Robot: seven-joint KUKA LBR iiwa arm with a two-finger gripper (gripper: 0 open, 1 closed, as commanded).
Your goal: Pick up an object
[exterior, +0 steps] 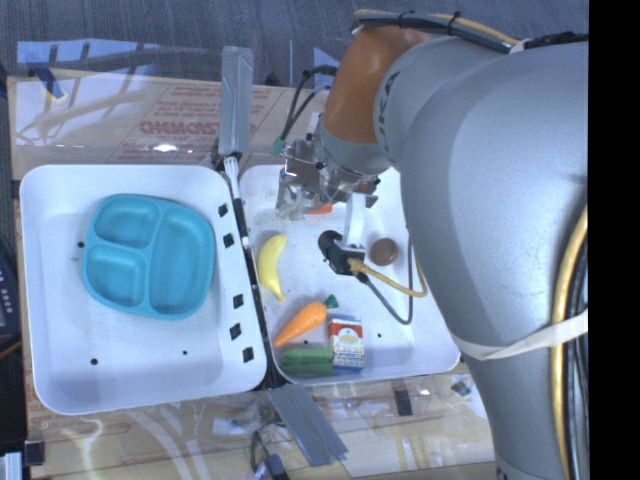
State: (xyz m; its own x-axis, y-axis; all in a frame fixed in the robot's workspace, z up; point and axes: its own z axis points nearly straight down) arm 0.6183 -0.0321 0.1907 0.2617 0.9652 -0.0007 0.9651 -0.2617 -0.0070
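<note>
I see my gripper (300, 193) low at the back edge of the right bin (425, 343), over a small orange-red piece (320, 208), though I cannot tell its grip. A yellow banana (272, 265) lies by the left wall, with a carrot (301, 323), cucumber (305, 361) and small carton (346, 343) at the front edge and a brown ball (383, 252) by the arm; a blue plate (150, 255) sits in the left bin (50, 368).

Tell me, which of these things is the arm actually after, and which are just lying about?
Part of the picking job, all in the right bin:
gripper, low at the bin's far end
banana
carrot
small carton
green vegetable
brown ball

Just lying about:
blue divided plate in the left bin
</note>
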